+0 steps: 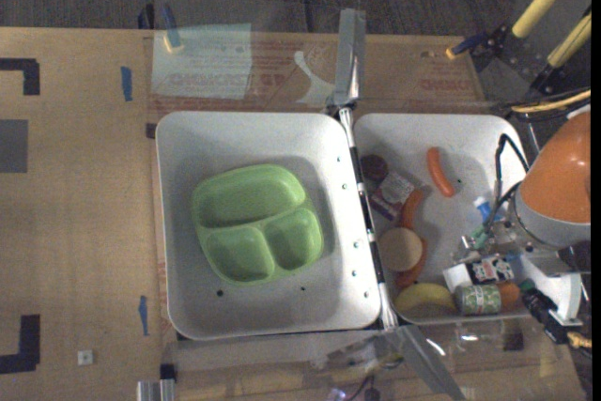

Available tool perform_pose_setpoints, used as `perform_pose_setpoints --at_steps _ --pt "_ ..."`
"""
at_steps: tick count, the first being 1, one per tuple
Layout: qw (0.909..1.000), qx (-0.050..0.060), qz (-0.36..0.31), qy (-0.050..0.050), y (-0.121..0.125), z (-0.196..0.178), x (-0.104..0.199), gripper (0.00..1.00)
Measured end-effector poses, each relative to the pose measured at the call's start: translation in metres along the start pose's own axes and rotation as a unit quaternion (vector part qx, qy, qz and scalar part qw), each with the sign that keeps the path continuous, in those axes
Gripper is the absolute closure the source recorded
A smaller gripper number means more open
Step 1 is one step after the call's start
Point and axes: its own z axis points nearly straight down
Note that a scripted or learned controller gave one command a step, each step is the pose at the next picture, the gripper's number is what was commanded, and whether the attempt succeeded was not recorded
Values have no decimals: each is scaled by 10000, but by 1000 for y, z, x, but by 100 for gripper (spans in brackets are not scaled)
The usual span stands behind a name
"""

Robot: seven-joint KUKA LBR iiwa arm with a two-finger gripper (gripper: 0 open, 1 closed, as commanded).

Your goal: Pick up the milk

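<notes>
The milk (481,272) is a small white carton with black cow patches. It lies on its side near the front right of the right bin (470,129), between a green can (479,299) and the gripper. My gripper (481,247) hangs directly over the carton's back edge, reaching in from the right under the arm's orange band (562,183). Its tip is dark and cluttered against the bin's contents, and I cannot tell whether it touches the carton.
The right bin also holds a red sausage (439,172), an orange sausage (410,207), a round bun (402,249), a yellow fruit (424,298), a dark round item (374,167) and a small packet (394,188). A green divided plate (258,223) sits in the left bin (188,146).
</notes>
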Motion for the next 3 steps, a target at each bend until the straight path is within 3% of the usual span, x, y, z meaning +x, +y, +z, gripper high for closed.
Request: perform_pose_setpoints --at_steps 1,2,3 --pt "9996 59 291 15 13 -140 98 100" --pt "9996 59 291 14 13 -140 98 0" --pt "9993 56 378 18 14 3 43 0"
